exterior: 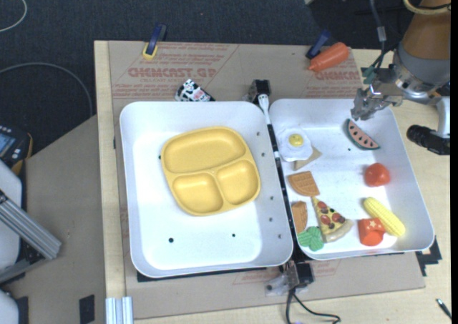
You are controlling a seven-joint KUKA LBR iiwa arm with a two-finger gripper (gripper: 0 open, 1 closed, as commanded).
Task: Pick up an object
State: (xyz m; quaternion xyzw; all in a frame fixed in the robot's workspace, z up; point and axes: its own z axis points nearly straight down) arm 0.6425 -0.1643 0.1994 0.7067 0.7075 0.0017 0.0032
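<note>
Tool [367,106] hangs at the far right bin's [422,204] back edge, arm coming in from the right, wrist pointing roughly straight down. Can't tell from this angle if it's open or closed, and nothing visibly held.

Watermelon slice [362,135] lies just below and in front of the tool, close but apparently not touching. Long axis runs diagonally, from back-left to front-right, curved rind edge toward the bin's front.

Further forward of the tool: tomato [377,174], then corn cob [384,216] lying diagonally beside a red piece [370,232] near the front rim. To the tool's left: fried egg [295,142], toast [305,184], pizza slice [330,219], green leafy piece [311,238].

Open bin floor sits between the watermelon slice and the fried egg. Left bin [143,194] holds a yellow divided plate [210,169], well apart from the tool.
</note>
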